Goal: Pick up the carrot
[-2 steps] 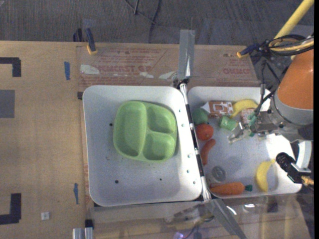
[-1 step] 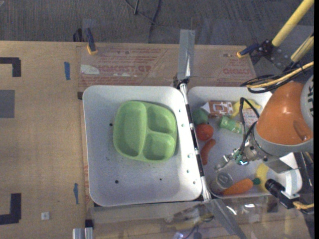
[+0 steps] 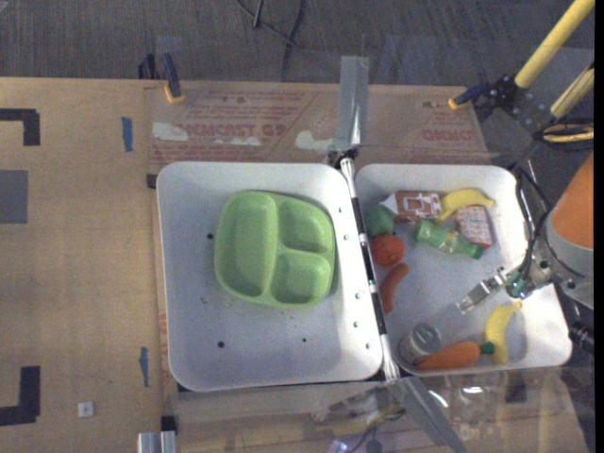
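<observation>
While apart, carrot (image 3: 451, 355) and end effector (image 3: 483, 291).

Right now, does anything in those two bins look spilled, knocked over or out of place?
Nothing looks spilled or broken. The toy food lies jumbled in the right bin; the carrot rests near its front wall beside a tin. The green plate sits flat in the left bin.

we see the carrot (image 3: 450, 356), a small orange toy with a green stub at its right end, lying flat and nearly level along the near edge of the right bin (image 3: 444, 295), its pointed tip aimed left. nothing grips it.
</observation>
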`<action>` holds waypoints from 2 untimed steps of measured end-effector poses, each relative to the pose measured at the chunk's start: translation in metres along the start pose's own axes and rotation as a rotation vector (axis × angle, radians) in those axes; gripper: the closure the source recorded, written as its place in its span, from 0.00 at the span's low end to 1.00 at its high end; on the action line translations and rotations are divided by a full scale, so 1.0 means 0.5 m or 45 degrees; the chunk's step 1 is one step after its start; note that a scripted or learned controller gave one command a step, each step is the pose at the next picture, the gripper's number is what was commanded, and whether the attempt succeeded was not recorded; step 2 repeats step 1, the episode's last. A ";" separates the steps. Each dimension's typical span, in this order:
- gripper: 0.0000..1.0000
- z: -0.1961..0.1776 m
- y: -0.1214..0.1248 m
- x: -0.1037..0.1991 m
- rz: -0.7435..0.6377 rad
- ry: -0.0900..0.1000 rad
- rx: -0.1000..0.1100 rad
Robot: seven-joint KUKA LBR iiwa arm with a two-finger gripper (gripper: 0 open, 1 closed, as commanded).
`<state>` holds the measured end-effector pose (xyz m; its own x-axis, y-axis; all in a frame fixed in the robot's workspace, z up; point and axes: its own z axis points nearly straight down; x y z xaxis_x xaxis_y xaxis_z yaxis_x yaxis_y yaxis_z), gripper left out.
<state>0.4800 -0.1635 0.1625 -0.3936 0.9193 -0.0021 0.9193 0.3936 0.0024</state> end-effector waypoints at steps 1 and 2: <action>1.00 -0.020 0.001 -0.002 0.002 -0.004 -0.005; 1.00 -0.020 0.001 -0.002 0.002 -0.004 -0.005</action>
